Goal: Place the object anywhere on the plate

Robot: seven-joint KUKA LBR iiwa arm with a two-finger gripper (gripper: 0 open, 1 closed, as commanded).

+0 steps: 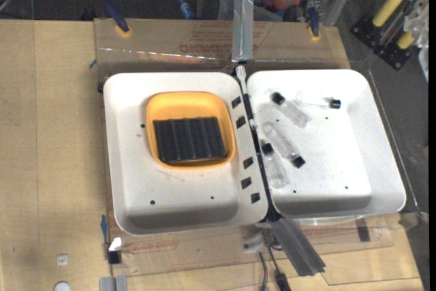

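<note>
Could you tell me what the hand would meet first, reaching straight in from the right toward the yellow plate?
Likely the right bin's rim if low; above that, the clear black-capped tubes lie before the yellow plate. Height is unclear.

orange-yellow plate (pixel 155 110) in the white left bin (pixel 126 174), dark ribbed black block (pixel 189 139) on it, clear black-capped tubes (pixel 289 110) right of it

Plate (pixel 191 105) in left bin (pixel 129 180), ridged block (pixel 189 139) on the plate, small capped tubes (pixel 289 112) in right bin (pixel 354 174)

Orange plate (pixel 153 109) glossy plastic; clear vials (pixel 289 111) transparent plastic; white bins (pixel 122 167) smooth, matt; bench (pixel 41 146) wood.
</note>
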